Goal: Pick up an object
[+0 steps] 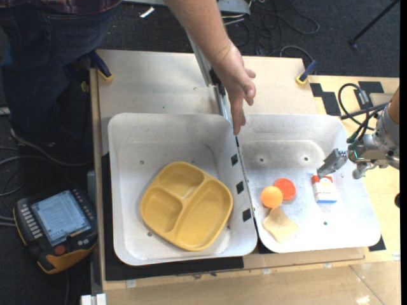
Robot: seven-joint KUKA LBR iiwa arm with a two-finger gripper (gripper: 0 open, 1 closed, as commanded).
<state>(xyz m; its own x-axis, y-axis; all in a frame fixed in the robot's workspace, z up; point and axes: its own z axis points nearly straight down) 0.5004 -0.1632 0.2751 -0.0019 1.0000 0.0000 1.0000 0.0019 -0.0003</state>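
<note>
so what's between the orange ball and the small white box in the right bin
The red-orange disc lies between the orange ball and the white box, touching the ball; then bare bin floor, seen in the camera view.

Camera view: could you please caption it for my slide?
Person's arm reaches over two bins; robot hand hovers near a small carton.

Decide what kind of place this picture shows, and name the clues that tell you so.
Most likely a robotics lab or test bench. Two white bins sit side by side under a robot arm's claw, a handheld control pendant rests on the floor, and loose cables trail across dark carpet.
</note>
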